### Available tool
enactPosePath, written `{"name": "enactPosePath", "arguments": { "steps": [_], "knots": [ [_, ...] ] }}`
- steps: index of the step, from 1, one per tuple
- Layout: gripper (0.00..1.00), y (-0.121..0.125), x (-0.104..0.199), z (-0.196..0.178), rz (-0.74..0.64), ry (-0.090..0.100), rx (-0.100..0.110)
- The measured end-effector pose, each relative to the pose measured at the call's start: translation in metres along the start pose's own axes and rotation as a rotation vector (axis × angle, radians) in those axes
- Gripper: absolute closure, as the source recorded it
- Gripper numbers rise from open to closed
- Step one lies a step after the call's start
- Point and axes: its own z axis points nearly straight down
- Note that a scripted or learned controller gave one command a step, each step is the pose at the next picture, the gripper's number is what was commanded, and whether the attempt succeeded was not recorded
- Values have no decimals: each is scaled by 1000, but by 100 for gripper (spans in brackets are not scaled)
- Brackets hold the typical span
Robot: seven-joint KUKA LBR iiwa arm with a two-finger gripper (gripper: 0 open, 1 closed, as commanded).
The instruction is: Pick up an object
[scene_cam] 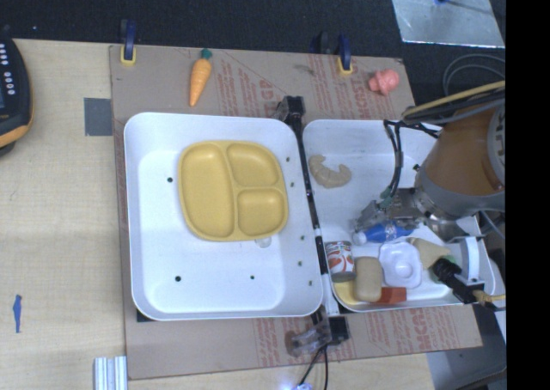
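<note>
Camera view, looking down on the right bin: a cluster of small objects crowded into its lower half, among them a blue-and-white item, a white bottle-like piece, a tan block and a red-labelled can, all touching or nearly so; a pale beige scrap lying apart, higher in the same bin. Hand down low just above the blue-and-white item, at the upper edge of the cluster; impossible to tell how wide it stands or whether anything sits between its tips, metal and clutter blurring together there. Grey arm with orange band reaching in over the bin's right wall. Left bin carrying a yellow divided plate. Out on the desk, an orange carrot toy and a pink lump beyond the bins. Step in hand, by the look of it: the descent onto a target within the cluster. Next move likely calls for a firm close on one piece alone and a straight lift clear of its neighbours.
</note>
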Motion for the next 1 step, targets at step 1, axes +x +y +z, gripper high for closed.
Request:
{"name": "enactPosePath", "arguments": {
  "steps": [1],
  "knots": [
    [100, 0, -3, -9, 2, -5, -1]
  ]
}}
